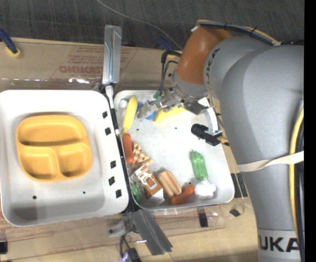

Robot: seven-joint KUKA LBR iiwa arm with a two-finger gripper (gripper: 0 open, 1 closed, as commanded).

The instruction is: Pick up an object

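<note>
My gripper (163, 103) reaches down into the far end of the right bin (174, 141), under the orange wrist band. It sits over a cluster of small items there: a yellow banana (130, 112), a yellow piece (171, 114) and a blue item (150, 115). The arm hides the fingers. Along the bin's left and near sides lie an orange carrot (127, 148), a waffle piece (141, 156), a hot dog bun (168, 183), a green bottle (198, 165) and a white item (205, 189).
The left bin (16, 201) holds a yellow divided tray (54, 146). A black metal divider (112, 141) runs between the bins. The grey arm covers the right bin's far right corner. A small box (147, 180) lies near the bun.
</note>
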